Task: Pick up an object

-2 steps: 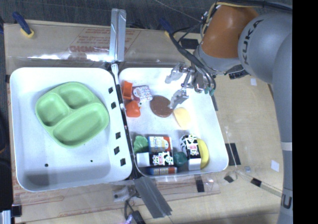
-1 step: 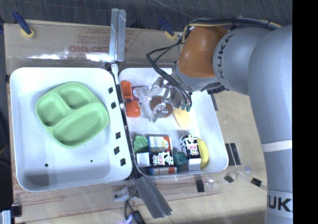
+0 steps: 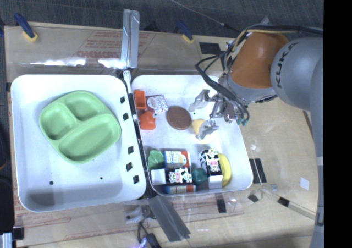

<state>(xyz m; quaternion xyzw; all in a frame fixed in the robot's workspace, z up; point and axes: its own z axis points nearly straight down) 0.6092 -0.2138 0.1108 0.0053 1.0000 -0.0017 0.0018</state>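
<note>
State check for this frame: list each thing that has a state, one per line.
gripper: open, holding nothing, low over the right bin
brown disc: flat in the right bin, ungrasped
yellow piece: loose beside the fingers
green plate: upright in the left bin

Light wooden bench top (image 3: pixel 275 137) carried two shallow white plastic bins side by side, touching: left bin (image 3: pixel 22 148) and right bin (image 3: pixel 242 156). Blue clamps (image 3: pixel 25 26) gripped the bench's far edge. Small black tape marks (image 3: pixel 258 171) lay on wood right of the bins.
</note>
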